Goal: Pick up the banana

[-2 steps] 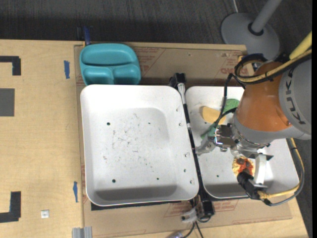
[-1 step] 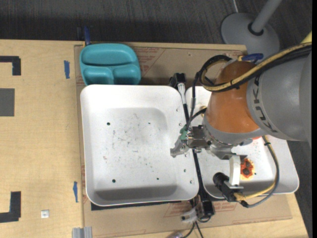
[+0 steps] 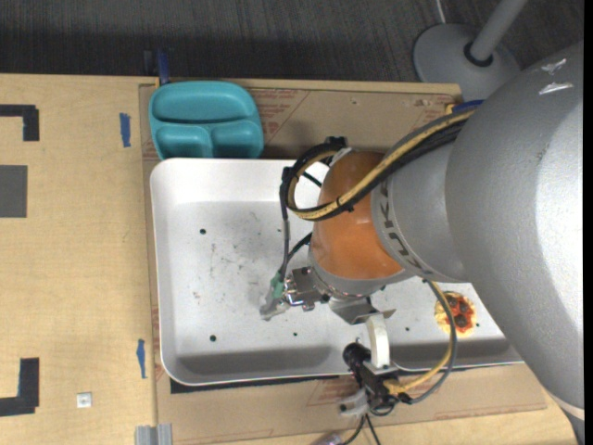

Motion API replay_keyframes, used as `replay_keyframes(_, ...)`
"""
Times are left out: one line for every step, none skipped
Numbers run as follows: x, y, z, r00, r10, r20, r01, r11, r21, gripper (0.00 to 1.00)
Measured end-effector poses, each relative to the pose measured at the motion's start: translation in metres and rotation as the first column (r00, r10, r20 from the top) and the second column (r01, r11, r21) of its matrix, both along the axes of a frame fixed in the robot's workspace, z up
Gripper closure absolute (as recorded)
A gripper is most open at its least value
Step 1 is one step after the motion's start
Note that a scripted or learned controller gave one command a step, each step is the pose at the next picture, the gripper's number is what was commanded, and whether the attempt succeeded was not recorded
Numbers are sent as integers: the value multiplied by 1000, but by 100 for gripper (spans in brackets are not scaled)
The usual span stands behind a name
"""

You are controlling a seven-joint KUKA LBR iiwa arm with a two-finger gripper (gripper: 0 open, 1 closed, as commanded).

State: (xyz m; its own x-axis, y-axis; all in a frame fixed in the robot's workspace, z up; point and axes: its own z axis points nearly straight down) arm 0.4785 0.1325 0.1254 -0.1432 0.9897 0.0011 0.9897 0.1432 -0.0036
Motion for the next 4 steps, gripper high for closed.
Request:
replay_keyframes(8,76,-39,948,317,6,-317,948,0,0)
replay_keyframes(8,77,-29,949,316,8,-316,949,2,100)
replay_keyframes(9,78,-19,949,315,10,-315,949,2,100)
replay_keyframes(9,78,-10,950,313,11,-313,950,3,100)
